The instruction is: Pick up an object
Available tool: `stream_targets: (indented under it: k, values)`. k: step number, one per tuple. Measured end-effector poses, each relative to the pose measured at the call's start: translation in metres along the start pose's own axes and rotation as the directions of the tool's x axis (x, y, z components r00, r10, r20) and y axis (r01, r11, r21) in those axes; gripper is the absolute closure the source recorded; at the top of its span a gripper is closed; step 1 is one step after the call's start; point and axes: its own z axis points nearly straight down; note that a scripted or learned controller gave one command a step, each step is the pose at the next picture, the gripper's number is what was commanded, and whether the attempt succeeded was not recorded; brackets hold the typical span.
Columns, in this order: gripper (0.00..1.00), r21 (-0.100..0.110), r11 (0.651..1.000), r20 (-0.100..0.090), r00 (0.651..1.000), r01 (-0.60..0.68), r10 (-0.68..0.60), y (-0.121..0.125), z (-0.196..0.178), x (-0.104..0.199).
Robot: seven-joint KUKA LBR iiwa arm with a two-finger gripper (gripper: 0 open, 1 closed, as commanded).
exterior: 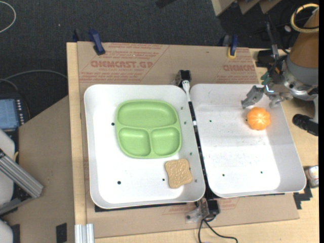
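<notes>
the gripper (260, 99) hangs just above the orange (258, 119) in the right bin (238, 181), fingers spread and nothing between them, near that bin's far right corner. the orange is round, so i'd guess a slightly off-centre close would squirt it away to roll across the floor. there's open room toward the near side, while the left bin (101, 186) holds a green tray (148, 128) and a cracker (178, 173).
</notes>
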Motion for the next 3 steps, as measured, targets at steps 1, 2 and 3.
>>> stream_targets:
  k: [1, 2, 3]
  values:
    - [0.0, -0.001, 1.0, -0.014, 1.0, -0.001, 0.001, 0.015, 0.109, -0.046]
    - [1.0, -0.006, 1.0, -0.001, 1.0, 0.003, -0.003, 0.016, 0.093, -0.047]
    - [1.0, -0.006, 1.0, 0.002, 1.0, 0.006, -0.006, 0.054, 0.105, 0.028]
